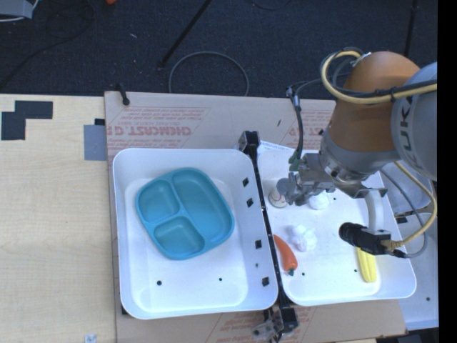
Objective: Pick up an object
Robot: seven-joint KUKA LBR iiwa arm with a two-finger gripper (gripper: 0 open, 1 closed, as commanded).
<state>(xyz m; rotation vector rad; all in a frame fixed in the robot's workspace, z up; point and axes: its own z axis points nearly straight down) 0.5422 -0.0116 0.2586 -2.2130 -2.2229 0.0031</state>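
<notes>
Closest to me, along the near edge of the right bin, an orange carrot-shaped toy lies against the divider side, and a yellow stick-like piece lies well apart from it toward the bin's right corner. A little further in, between those two, sits a crumpled white lump on the bin floor.

The left bin beside it carries a blue divided plate, lying flat and turned at an angle, roughly in the middle.

Further back in the right bin, the claw hangs low over the far left part of the floor, with a small white piece just beside it on its right. From where I stand I cannot tell whether the claw is wide or narrow, and nothing visibly sits in it. Above it rises the arm, its orange band bulking over the bin's far side.

Both bins rest on a sheet of printed cardboard, which lies on the pale wooden tabletop.
</notes>
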